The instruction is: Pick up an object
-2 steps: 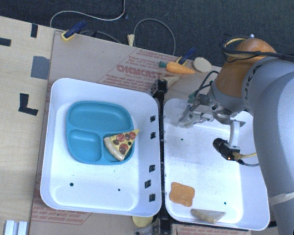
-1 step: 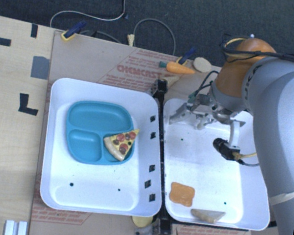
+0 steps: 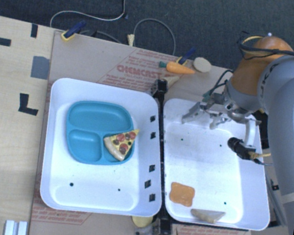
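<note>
On the bench you see two shallow white plastic bins side by side. Look first at the left white bin [image 3: 52, 142]: it holds a blue plastic divided plate [image 3: 91, 129], and on the plate's right compartment lies a toy pizza slice [image 3: 121, 144] with red spots, its crust toward the lower left. The slice reaches a little over the plate's right rim.

Now the right white bin [image 3: 247, 188]: near its front wall you find a flat orange square piece [image 3: 182, 194], and just beside it, to the lower right, a pale beige flat piece [image 3: 208, 214] that lies against the front wall. The two pieces are near each other but seem not to touch. These are the objects you may pick, and none of them is lifted.

You see the grey arm [image 3: 289, 111] with the orange band coming from the right. Its two-finger gripper [image 3: 204, 116] is over the back part of the right bin, well apart from both pieces at the front. The metal fingers [image 3: 190, 116] point toward the left, and whether they are apart or together you cannot tell.

Behind the bins, on the brown cardboard sheet [image 3: 132, 72], lie a small orange toy carrot [image 3: 179, 68] and a beige rounded object [image 3: 202, 65], close together.
</note>
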